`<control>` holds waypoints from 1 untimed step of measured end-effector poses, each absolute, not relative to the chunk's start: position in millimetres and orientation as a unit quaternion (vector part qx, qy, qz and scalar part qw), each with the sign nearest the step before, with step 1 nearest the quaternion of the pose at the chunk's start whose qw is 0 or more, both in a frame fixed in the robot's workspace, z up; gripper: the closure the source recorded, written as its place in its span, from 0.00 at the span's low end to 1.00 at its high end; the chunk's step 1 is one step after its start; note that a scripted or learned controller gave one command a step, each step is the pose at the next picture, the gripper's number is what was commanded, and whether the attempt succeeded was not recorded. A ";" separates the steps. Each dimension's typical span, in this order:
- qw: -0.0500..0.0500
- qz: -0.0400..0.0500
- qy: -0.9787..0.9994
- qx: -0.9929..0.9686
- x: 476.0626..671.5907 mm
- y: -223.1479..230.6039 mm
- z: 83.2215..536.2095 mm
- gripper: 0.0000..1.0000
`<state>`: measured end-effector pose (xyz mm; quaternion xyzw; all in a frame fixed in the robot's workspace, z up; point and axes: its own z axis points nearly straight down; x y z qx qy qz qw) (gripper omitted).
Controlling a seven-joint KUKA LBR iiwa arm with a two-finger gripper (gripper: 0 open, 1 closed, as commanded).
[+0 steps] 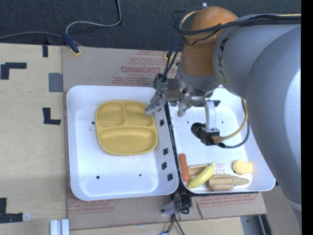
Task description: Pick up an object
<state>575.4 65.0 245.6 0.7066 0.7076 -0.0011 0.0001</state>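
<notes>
Camera view. The gripper [168, 104] hangs over the divider between the left bin [78, 131] and the right bin [230, 116], near their far rim; whether it is open or closed cannot be told, and nothing is seen held in it. Just to its left, toward the camera, lies a yellow divided plate [126, 128], flat, its long axis running left to right. The graspable toy foods lie well apart from the gripper, toward the camera and to its right, in the near strip of the right bin: a carrot [183, 166] pointing near to far beside the divider, a banana [201, 176] lying diagonally, a hot dog bun [227, 181] with its long axis left to right, and a corn piece [243, 167] farthest right. The carrot is judged nearest the gripper; reaching it calls for travel toward the camera along the divider.
</notes>
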 end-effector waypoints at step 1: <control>-0.001 -0.001 0.707 0.707 543.5 46.1 183.3 0.00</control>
